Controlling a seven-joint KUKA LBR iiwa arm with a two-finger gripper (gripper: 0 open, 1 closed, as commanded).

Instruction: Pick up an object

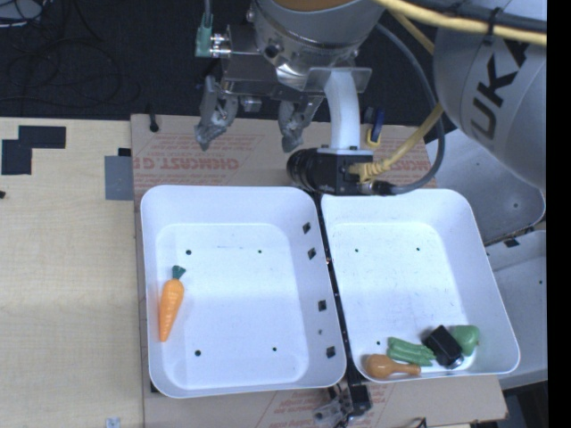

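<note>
My gripper [252, 129] hangs high above the back edge of the left bin [152, 239], its two fingers spread apart with nothing between them. An orange toy carrot [169, 304] with a green top lies near the left wall of the left bin, well below and left of the gripper. In the front right corner of the right bin [486, 266] lie a small black block [443, 345], a green toy vegetable [409, 350], another green piece [467, 335] and an orange-brown pear-shaped toy [389, 366].
The two white bins sit side by side on a cardboard sheet [169, 154], split by a dark divider with clips [323, 306]. The wooden bench [62, 266] extends to the left. The arm's grey body [500, 78] looms over the right bin's back.
</note>
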